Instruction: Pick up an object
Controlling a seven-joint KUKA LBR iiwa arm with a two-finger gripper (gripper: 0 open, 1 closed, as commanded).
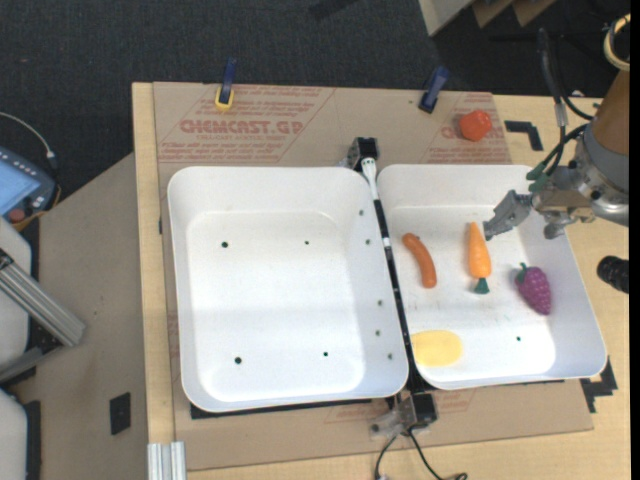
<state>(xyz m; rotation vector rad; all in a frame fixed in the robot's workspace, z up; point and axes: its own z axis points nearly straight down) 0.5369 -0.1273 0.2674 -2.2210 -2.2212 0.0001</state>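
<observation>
While no object sits between its fingers, the gripper (527, 218) hangs spread above the far right part of the right bin (572, 360), with one finger (503, 214) just beside the top of the carrot (479, 253). This carrot lies upright in the scene near the bin's centre, its green tip pointing toward the near side. Left of it rests a sausage (420, 260); right of it, a purple bunch of grapes (535, 289). A yellow disc (437, 348) lies at the near left corner. Beyond the bin's far edge, a red item (475, 125) sits on the board (250, 128). Alongside on the left stands the left bin (190, 268).
</observation>
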